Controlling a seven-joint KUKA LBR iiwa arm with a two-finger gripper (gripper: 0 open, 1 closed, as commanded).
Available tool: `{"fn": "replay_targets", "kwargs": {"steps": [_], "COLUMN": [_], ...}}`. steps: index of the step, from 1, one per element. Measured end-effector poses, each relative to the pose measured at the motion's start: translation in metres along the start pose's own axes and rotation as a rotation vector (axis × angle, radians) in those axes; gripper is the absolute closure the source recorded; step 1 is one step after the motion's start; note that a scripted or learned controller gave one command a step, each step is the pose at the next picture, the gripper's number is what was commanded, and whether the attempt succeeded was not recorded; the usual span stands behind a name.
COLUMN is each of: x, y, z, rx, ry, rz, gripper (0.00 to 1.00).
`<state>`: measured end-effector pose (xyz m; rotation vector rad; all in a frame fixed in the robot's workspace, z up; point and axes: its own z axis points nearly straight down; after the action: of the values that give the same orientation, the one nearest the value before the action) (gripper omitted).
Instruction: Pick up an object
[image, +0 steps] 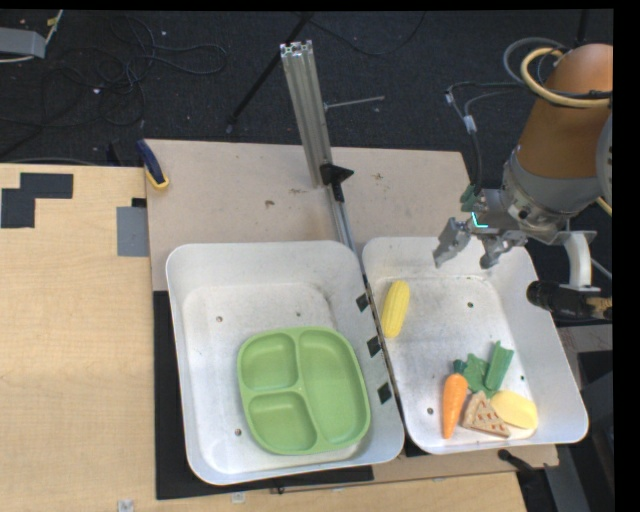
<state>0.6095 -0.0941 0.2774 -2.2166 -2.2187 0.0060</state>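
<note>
So the grey arm's two-finger tool (466, 248) is hovering over the far edge of the right-hand shallow white plastic bin (545, 330), fingers spread fairly wide with nothing between them. Using that bin as the landmark: the yellow plastic corn cob (396, 307) is lying alone near its left wall, and down in its near corner there's a cluster sitting tight together, an orange toy carrot (454, 405), a green toy vegetable piece (487, 369), a tan waffle-looking wedge (486, 417) and a pale yellow lemon-ish chunk (516, 409). Left of that bin, the other white bin is holding a green three-compartment plastic tray (301, 389).

I'm guessing the corn is the easiest target: probably light, hollow, stiff plastic, a bit slick and rounded, so it's likely rolling if nudged. I'd be pinching it across the middle, fingers squarely on the narrow width
</note>
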Motion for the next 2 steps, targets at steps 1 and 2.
{"fn": "replay_targets", "kwargs": {"steps": [1,2], "x": [0.000,0.005], "y": [0.001,-0.001], "z": [-0.001,0.043], "rx": [-0.003,0.001], "ry": [0.000,0.000], "rz": [0.000,0.001], "gripper": [0.00,0.00]}}
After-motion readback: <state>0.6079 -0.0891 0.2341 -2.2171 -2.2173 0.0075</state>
